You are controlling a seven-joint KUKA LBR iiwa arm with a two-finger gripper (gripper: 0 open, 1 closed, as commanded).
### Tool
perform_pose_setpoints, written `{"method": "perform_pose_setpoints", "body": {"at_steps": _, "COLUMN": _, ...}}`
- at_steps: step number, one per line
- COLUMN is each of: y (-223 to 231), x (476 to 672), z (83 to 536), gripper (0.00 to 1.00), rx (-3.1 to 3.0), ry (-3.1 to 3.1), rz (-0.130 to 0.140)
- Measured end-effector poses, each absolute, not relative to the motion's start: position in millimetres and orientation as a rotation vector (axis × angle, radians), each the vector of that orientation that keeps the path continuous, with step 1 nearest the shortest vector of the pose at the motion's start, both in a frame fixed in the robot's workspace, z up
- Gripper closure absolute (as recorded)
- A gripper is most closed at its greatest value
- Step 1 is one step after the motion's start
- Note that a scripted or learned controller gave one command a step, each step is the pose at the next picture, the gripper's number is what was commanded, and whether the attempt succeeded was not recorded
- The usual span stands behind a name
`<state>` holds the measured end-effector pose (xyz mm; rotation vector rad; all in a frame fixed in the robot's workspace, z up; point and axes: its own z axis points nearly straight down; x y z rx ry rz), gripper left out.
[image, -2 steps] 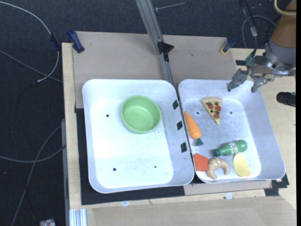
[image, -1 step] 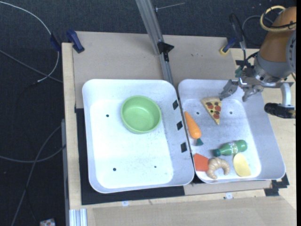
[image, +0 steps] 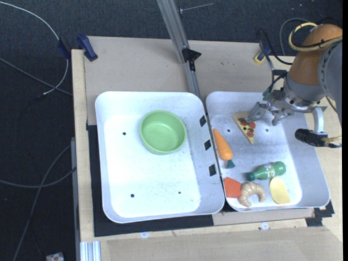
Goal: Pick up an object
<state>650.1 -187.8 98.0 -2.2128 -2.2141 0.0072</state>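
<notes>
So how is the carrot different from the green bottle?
The carrot is orange with a small green tip, while the green bottle is green with a pale cap. The carrot lies close to the right bin's left wall, pointing up and down the view; the bottle lies nearer the middle, pointing mostly sideways. The carrot tapers to a point; the bottle stays rounded. Both lie flat in the same bin.

Pizza slice (image: 246, 127) flat in right bin (image: 304, 194), tip toward front

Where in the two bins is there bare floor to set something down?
Left bin: bare everywhere around the green bowl, especially its near half. Right bin: crowded near the front with bottle, croissant and carrot; gripper over pizza slice.
</notes>
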Motion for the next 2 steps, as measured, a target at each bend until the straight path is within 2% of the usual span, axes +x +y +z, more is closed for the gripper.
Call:
{"method": "perform_pose_setpoints", "body": {"at_steps": 1, "y": -188, "x": 652.0, "z": 114, "gripper": 1.00, "rx": -2.216, "ry": -2.218, "rz": 0.001}}
{"method": "perform_pose_setpoints", "body": {"at_steps": 2, "y": -187, "x": 651.9, "z": 160, "gripper": 1.00, "rx": -2.224, "ry": -2.225, "rz": -0.006}}
